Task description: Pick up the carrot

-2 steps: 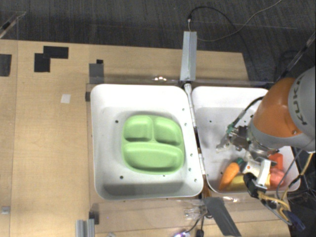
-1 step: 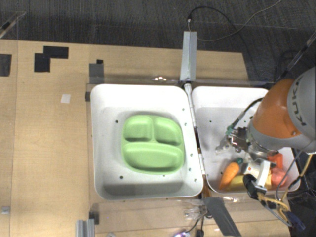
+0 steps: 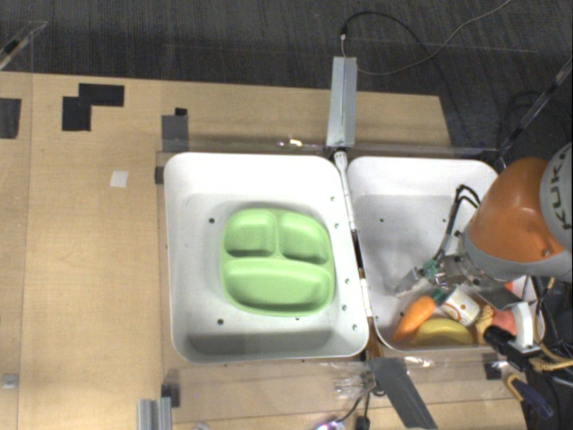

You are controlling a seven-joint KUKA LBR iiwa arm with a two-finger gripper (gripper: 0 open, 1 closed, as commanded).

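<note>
one carrot (image 3: 414, 316) near right bin's front edge (image 3: 430, 347), hand (image 3: 436, 280) just above

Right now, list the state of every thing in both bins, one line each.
carrot: lying tilted in the right bin, near its front edge, not lifted.
banana: lying flat beside the carrot, touching it.
green divided tray: upright in the left bin, nothing in its compartments.
gripper: low in the right bin, just above the carrot.
right bin: holds the carrot, the banana and other small items.
left bin: holds the tray.
</note>
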